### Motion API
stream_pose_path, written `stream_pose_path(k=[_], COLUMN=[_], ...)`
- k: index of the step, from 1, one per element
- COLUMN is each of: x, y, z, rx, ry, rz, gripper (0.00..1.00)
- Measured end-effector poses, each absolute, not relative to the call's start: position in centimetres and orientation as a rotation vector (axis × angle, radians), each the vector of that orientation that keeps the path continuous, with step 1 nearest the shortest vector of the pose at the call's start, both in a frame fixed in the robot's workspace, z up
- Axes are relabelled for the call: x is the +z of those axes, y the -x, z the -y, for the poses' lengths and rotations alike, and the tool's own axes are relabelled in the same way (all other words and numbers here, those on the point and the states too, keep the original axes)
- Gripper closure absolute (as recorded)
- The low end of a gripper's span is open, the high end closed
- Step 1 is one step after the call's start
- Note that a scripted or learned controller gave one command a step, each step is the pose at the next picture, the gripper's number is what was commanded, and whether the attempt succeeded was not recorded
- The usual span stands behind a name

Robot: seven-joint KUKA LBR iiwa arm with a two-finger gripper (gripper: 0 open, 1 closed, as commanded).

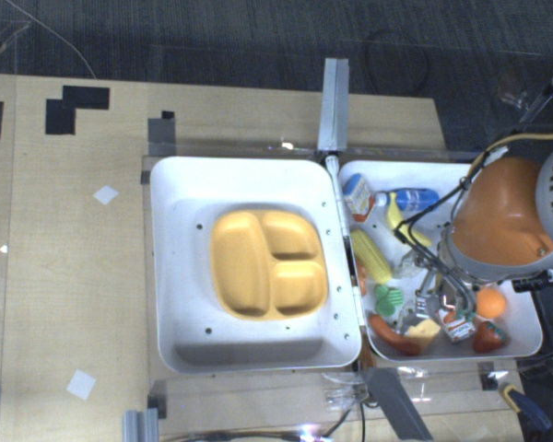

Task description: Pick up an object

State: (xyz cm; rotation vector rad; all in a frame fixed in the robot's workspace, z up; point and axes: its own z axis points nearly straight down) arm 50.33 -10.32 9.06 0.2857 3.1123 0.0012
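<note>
Light wood bench top point(64, 274) with black tape patches point(74, 107) at upper left; dark grey carpet floor point(258, 17) beyond; metal post point(334, 104) at rear.

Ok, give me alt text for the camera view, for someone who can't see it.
A grey and orange robot arm reaches from the right into the right bin, its gripper low among small toy foods, including a corn cob, a bottle and an orange. The left bin holds a yellow divided tray.

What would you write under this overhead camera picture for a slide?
Robot arm lowers its hand into the right bin of toy food; a yellow tray sits in the left bin.
</note>
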Motion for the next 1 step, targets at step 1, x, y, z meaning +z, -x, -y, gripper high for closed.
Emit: stream_pose_path(k=[1], x=[13.58], y=[-49.07], z=[15.45], rx=[-0.005], ry=[-0.315], rz=[-3.113], gripper=[0.00])
